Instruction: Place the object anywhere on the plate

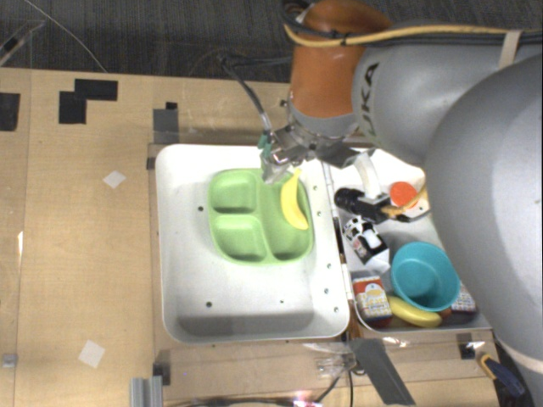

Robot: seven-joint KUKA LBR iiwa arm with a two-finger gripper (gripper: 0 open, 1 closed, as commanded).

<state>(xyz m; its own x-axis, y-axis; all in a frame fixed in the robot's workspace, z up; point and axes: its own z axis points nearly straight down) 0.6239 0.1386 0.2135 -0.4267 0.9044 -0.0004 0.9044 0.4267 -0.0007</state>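
A green plate with three compartments lies in the left white bin. A yellow banana rests in the plate's long right compartment, its upper end pointing toward the bin's back right corner. My gripper hangs over the plate's back edge, just left of the banana's upper end and very close to it. The wrist and its orange band cover the gripper from above, and I cannot make out whether it touches the banana.
The right bin holds a teal bowl, a second banana, an orange piece, a black-and-white toy and a small red box. The big grey arm covers the right side.
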